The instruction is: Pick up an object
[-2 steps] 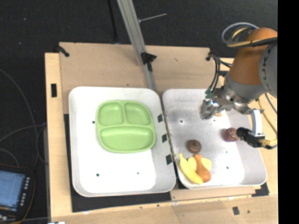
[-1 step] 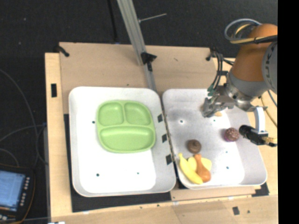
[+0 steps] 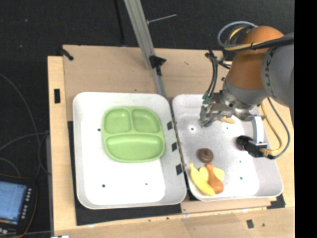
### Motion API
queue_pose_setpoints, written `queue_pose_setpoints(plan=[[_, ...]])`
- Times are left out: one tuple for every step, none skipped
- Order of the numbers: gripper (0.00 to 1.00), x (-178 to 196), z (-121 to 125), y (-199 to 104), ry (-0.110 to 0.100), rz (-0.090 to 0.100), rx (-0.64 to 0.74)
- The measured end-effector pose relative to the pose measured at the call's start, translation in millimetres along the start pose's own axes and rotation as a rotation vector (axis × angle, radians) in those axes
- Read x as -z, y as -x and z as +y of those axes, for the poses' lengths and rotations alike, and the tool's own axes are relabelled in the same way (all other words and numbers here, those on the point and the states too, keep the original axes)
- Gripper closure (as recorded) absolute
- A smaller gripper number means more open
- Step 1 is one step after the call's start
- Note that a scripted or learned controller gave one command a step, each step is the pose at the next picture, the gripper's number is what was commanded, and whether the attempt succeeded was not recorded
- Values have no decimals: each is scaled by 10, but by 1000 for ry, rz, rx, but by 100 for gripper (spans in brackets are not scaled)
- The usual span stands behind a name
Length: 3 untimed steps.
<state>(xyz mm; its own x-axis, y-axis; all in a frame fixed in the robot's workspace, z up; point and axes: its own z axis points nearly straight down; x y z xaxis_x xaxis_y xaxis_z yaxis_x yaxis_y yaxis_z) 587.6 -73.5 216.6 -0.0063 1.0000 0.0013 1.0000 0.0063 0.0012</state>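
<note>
Inside left bin (image 3: 89, 182), green plate (image 3: 133, 135)

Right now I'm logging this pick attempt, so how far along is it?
Nothing looks picked yet. The gripper is low over the upper part of the right bin, with nothing visible between its fingers. The brown round object, the yellow banana-like toy and the orange toy lie near the bin's front edge. The green divided plate sits in the left bin. Reaching, grasping and lifting remain.
</note>
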Motion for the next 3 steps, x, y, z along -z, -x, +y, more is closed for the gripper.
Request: queue_pose_setpoints(plan=[[100,145,-4,-540,2,0,2],[100,110,28,-984,0,0,0],[100,253,86,-1557,1,1,2]])
